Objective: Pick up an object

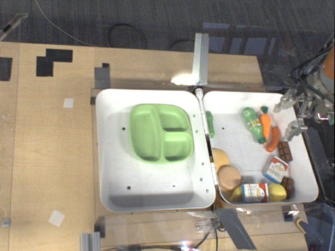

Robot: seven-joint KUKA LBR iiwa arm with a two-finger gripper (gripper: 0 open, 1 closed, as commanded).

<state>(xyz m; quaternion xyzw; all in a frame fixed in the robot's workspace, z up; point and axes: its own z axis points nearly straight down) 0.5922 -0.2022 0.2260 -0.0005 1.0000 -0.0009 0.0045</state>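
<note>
- The grey two-finger gripper (291, 117) sits at the right edge of the frame, over the upper right rim of the right-hand shallow white bin (230, 111).
- Its two metal fingers (285, 99) stand spread apart, with nothing between them; it grips no object and touches none that can be seen.
- Just to the left of the lower finger lie a small orange carrot-shaped toy (266, 122) and an orange-red sausage-shaped toy (273, 138), with a green plastic bottle (253, 123) beside them.
- Below these, in the bin's right part, lie a dark brown chocolate-bar piece (284, 150) and a small white carton with red print (276, 169).
- Along the bin's lower edge sit a tan round bun (229, 177), a yellow banana-like piece (279, 192) and a labelled jar on its side (254, 192).
- The left-hand shallow white bin (115, 140) bears a green plastic divided tray (159, 132).
</note>
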